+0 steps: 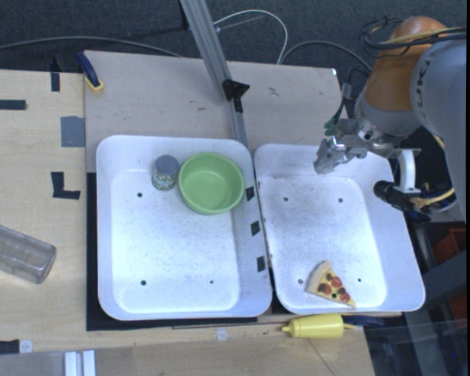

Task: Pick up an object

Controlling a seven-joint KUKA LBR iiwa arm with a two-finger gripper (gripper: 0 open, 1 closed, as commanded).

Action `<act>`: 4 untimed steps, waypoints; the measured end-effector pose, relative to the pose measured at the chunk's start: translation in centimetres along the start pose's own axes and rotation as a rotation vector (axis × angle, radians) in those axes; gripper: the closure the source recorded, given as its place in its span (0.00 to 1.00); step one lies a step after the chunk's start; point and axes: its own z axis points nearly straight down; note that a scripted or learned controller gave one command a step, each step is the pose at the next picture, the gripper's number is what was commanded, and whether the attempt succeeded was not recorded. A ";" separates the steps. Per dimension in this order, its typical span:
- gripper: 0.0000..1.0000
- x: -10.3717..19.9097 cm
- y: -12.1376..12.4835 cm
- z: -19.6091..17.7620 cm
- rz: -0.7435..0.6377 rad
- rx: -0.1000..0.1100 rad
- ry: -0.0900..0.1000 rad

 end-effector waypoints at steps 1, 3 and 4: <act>1.00 0.0 0.1 -3.6 0.000 0.000 0.000; 1.00 10.0 -1.5 -2.6 -0.005 0.005 0.002; 1.00 15.3 -2.8 -3.8 -0.006 0.005 0.003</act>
